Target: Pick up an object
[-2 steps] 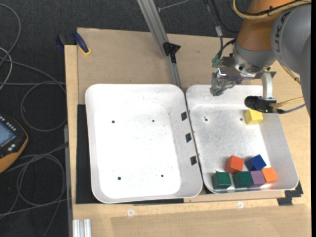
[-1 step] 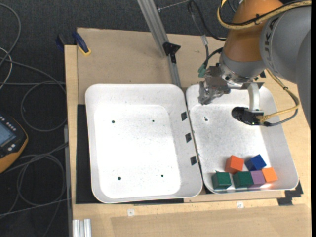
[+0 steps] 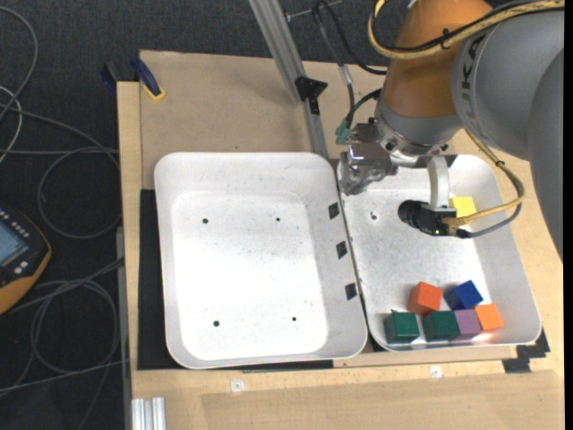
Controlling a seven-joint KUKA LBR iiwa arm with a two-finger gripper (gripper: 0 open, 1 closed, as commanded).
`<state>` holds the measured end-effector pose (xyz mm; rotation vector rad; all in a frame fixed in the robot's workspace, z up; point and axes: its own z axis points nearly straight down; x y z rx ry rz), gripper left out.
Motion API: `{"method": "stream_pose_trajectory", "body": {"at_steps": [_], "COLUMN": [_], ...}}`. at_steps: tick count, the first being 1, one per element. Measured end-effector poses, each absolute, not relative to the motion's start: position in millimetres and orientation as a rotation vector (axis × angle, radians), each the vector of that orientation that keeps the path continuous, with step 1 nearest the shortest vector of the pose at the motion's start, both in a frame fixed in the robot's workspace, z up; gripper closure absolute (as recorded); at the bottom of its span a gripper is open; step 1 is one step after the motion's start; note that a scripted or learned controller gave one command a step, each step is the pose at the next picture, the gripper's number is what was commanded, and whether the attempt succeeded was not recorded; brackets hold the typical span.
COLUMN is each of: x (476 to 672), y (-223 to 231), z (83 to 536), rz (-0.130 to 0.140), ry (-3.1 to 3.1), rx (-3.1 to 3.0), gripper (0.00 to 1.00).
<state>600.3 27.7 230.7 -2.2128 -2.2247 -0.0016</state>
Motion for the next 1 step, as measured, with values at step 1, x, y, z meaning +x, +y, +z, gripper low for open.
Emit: {"method": "stream_pose_trajectory", "body": {"at_steps": [1], "x": [585.1], "y": [73.5], "z": [227.8], "rz": [0.001], "ry": [-2.225], "rx": [-2.212], "gripper": [1.0]}}
